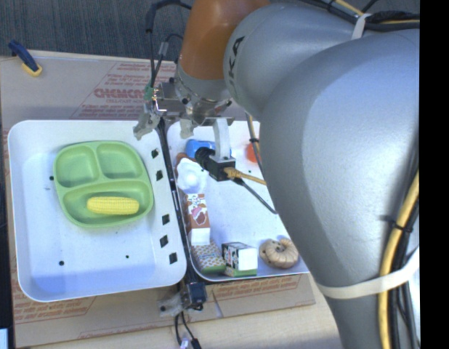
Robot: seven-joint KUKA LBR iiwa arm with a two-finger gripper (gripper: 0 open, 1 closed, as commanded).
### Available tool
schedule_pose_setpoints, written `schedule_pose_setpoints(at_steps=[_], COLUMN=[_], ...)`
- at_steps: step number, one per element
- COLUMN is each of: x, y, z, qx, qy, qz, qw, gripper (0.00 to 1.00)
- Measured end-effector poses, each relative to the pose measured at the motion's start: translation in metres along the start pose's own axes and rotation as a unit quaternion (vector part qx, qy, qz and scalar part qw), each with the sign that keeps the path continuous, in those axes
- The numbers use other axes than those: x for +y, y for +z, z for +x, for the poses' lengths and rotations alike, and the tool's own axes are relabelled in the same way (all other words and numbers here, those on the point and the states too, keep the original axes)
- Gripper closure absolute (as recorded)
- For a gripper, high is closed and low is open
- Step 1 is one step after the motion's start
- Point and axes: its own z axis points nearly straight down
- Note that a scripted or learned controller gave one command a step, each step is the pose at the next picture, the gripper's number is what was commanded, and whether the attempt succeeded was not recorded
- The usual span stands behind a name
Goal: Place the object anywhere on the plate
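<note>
Corn cob (112,206): lying in the front compartment of the green plate (72,164), left bin (35,267); seemingly delivered already; gripper (165,124): hovering over the divider between bins; whether spread or pinching, cannot tell; doughnut (278,253) and bottle (192,187) waiting in right bin.

2 bins (35,267), 1 green plate (101,184), 1 corn cob (112,206), 1 bottle (193,195), 1 small box (240,258), 1 doughnut (278,253), 1 blue clamp (25,57).

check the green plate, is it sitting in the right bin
No, the green plate, with a corn cob in its front compartment, lies in the left bin.
</note>
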Motion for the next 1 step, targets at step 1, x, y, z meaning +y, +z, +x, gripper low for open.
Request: schedule_pose_setpoints(at_steps=[1], x=[0.0], y=[0.0], z=[0.0], qx=[0.0], qy=[0.0], qz=[0.0], qw=[1.0], gripper=[0.0])
